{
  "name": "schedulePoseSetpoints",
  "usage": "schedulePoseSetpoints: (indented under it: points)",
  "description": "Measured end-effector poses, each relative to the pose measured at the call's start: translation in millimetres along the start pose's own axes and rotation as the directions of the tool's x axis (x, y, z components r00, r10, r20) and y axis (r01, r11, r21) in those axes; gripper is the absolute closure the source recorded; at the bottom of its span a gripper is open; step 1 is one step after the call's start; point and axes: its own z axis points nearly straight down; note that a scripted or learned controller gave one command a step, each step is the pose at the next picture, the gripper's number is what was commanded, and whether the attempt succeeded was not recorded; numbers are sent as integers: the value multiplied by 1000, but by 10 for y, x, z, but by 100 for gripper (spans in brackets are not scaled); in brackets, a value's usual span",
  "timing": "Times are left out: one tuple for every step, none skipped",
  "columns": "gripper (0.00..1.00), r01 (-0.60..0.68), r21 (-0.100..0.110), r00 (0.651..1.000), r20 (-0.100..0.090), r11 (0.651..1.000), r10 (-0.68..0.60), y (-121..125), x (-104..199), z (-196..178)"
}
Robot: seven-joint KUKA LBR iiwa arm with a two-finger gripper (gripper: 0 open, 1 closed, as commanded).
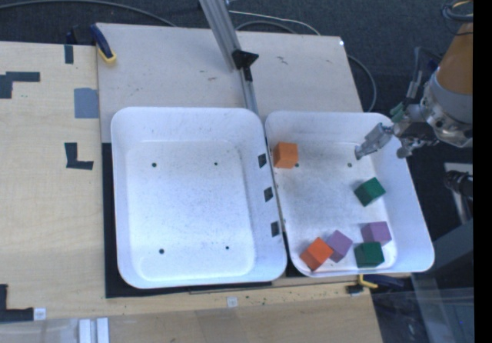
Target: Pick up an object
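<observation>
Camera view is looking down on the right bin [400, 180], so I'm using that bin as my landmark for everything. The gripper [387, 143] is hanging over the bin's far right corner with its two fingers spread apart and nothing sitting between them — so it's holding nothing at all.

My read: we're sitting in the approach step. No object is being gripped or lifted yet.

Where the candidates are lying inside that bin:
- the green cube [370, 191] is sitting by the right wall, nearest to the gripper
- the orange cube [286, 154] is resting alone by the bin's far left wall
- a cluster is crowding the near edge — an orange block [316, 254] touching a purple block [339, 244], then a second purple block [376, 232] with a dark green block [370, 254] just beside it, on the near side

I'm guessing the green cube by the right wall is the easy target, since it's standing apart from the others. The next move is calling for the arm to travel toward the bin's near side, line the open fingers up across that cube's flat faces, and drop down around it before closing. It's sitting tilted relative to the bin wall, so the wrist is probably needing a twist first, otherwise the fingers may be catching a corner and nudging it away.
</observation>
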Motion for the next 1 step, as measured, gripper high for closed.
schedulePoseSetpoints:
  points:
    - [0,-4,6,1000,0,1000,4,-356,-199,1477]
